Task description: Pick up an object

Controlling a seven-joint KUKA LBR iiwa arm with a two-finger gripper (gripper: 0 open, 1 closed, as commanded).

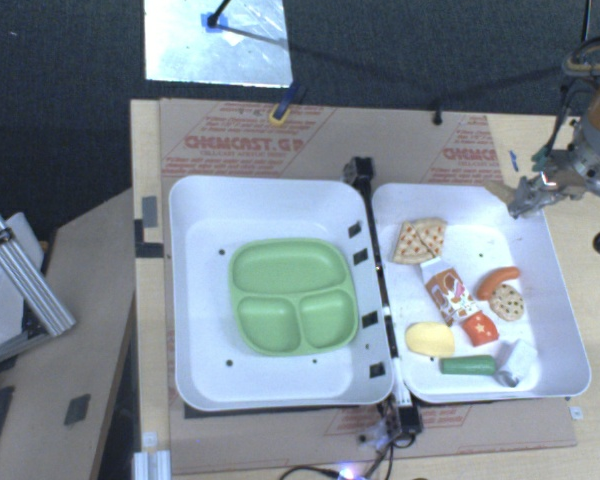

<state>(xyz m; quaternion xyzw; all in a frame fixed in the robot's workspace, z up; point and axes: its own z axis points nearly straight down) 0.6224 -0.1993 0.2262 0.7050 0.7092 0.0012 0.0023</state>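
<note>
I am logging a tan bench (460,138) against dark carpet, a foil-like sheet (217,28) lying beyond its far edge. Places below are referenced to the green divided plate (292,296).

1. Left bin (195,218): holding the green divided plate at its centre, its compartments carrying nothing.
2. Right bin (560,298): sitting directly right of the plate's bin, the two touching along a hinged divider.
3. Waffle piece (421,239): lying right of the plate, toward the far side.
4. Yellow piece (430,340): resting right of the plate, toward the near side.
5. Carton (456,299): lying right of the plate, level with it; I am reading it as light, stiff and flat-sided, so I am judging it the easiest pick, taken across its narrow width.
6. Green vegetable (468,366): lying at the bin's near wall; slim and likely prone to rolling.
7. Sausage (497,280) and cookie (507,305): sitting farther right, nearly touching; both small and rounded, probably slippery.
8. Gripper (528,200): hovering far right of the plate, over the right bin's far corner, well apart from every item. I cannot tell how wide its tips are standing.
</note>
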